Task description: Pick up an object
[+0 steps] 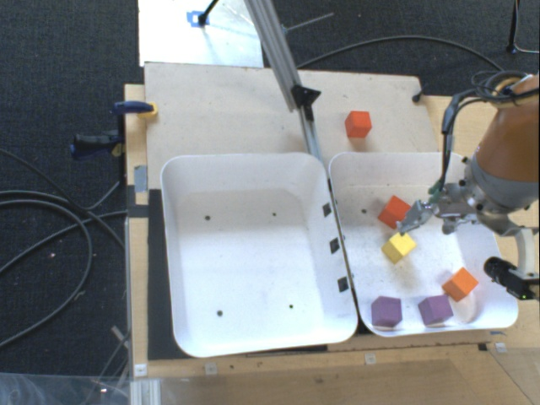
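Note:
In the right bin (498,317) lie several small blocks. A red-orange block (392,212) rests near the bin's middle, with a yellow block (399,246) just below it. An orange block (460,283) lies toward the front right, and two purple blocks (386,310) (435,309) sit along the front wall. My gripper (414,218) hangs low over the bin, its tip between the red-orange block and the yellow one, close to both. I see no block held in it.
The left bin (181,175) stands beside the right one. Another orange block (359,124) sits on the bench behind the bins. A slanted metal pole (278,49) crosses the back. The arm's orange body (510,150) overhangs the right bin's right side.

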`<state>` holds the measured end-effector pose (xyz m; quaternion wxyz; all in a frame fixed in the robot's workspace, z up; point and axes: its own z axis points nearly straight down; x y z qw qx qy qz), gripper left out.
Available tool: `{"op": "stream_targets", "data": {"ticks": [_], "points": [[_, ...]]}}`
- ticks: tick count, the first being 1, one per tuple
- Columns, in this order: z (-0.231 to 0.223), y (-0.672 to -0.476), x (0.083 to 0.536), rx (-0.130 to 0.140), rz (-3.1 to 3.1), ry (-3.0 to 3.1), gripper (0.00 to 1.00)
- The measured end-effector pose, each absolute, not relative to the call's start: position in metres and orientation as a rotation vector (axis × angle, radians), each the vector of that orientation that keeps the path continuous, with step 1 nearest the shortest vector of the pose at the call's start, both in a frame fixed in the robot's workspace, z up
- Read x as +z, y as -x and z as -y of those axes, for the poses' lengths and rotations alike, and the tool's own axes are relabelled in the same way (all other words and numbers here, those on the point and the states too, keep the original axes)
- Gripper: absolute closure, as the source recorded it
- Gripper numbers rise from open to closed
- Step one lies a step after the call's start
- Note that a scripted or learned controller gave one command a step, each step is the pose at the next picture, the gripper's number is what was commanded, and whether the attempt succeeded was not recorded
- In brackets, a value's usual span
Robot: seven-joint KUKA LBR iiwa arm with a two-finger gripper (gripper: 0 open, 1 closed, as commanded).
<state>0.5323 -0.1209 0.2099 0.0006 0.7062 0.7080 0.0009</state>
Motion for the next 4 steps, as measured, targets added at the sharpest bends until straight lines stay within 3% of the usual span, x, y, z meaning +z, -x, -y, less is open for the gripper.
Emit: {"op": "stream_targets", "data": {"ticks": [1,2,3,4], "points": [[0.124,-0.539,0.087,-0.002,-2.225,-2.220,0.00],[0.117,-0.585,0.192,0.010,-2.223,-2.206,0.00],[0.121,-0.637,0.086,-0.001,-2.229,-2.214,0.00],[0.095,-0.608,0.090,0.000,-2.229,-2.215,0.00]]}}
